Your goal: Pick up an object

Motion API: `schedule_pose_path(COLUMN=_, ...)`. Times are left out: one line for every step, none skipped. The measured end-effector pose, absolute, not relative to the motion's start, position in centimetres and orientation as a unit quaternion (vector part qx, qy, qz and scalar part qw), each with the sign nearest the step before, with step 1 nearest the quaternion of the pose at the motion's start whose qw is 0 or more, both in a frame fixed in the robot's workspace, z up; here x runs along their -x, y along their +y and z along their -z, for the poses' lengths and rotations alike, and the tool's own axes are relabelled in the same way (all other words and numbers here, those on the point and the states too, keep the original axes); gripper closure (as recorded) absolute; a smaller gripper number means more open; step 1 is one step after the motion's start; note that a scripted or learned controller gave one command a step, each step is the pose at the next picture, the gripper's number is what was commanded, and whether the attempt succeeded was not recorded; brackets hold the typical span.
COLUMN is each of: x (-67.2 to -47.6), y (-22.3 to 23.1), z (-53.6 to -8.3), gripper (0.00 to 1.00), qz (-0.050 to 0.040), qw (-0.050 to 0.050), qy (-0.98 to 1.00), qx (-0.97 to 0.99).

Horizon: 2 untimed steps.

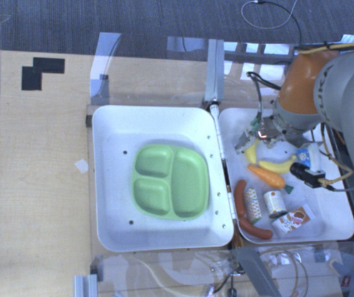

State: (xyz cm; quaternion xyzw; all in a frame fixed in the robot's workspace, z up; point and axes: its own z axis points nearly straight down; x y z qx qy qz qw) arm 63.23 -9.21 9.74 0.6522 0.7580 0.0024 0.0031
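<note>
Right bin point(344, 228) – 1 banana point(275, 164), 1 carrot point(267, 176), 2 sausages point(239, 197); gripper point(255, 136) state – cannot tell

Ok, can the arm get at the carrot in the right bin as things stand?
Probably yes. The carrot lies uncovered in the right bin, just below the banana, with the tool close above them. The banana sits tight against it, so a clean grab might be tricky.

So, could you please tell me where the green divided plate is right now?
The green divided plate lies in the middle of the left white bin, across the divider from the right white bin holding the toy food.
</note>
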Motion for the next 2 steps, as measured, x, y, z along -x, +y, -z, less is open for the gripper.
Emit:
schedule_pose_path(x=-63.3, y=-9.2, z=-10.8, gripper=1.00, qz=-0.0023, qw=0.003, qy=0.758, qx=-0.652)
schedule_pose_path(x=-66.9, y=-6.1, z=-20.5, gripper=1.00, qz=-0.0011, qw=0.002, qy=0.693, qx=-0.721)
